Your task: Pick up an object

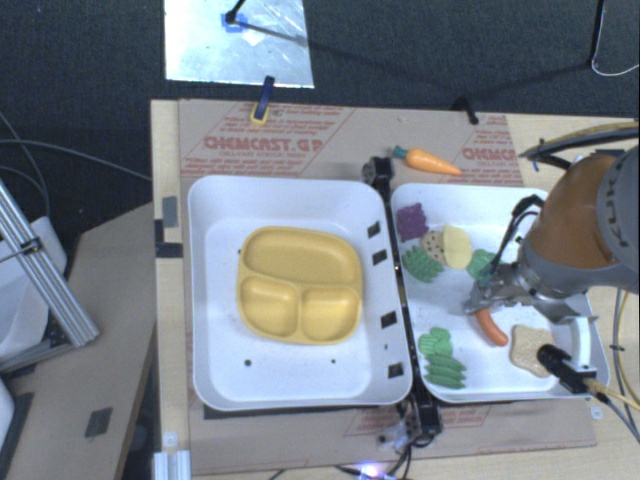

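Observation:
My gripper [483, 303] is low in the right bin [470, 388], its tips at the upper end of a small orange carrot piece [491, 327]. Just to the right lies a slice of toast [529, 349]. A yellow round piece [457, 246], a speckled cracker [432, 244], a purple grape cluster [411, 220] and green leafy pieces [421, 265] sit in the bin's upper half. Two green vegetable pieces [441, 356] lie near the bin's front left corner.
The left bin [210, 268] holds a yellow divided tray [299, 284]. A whole toy carrot [427, 160] lies on the cardboard behind the right bin. The arm's orange band [578, 218] hangs over the right bin's right side.

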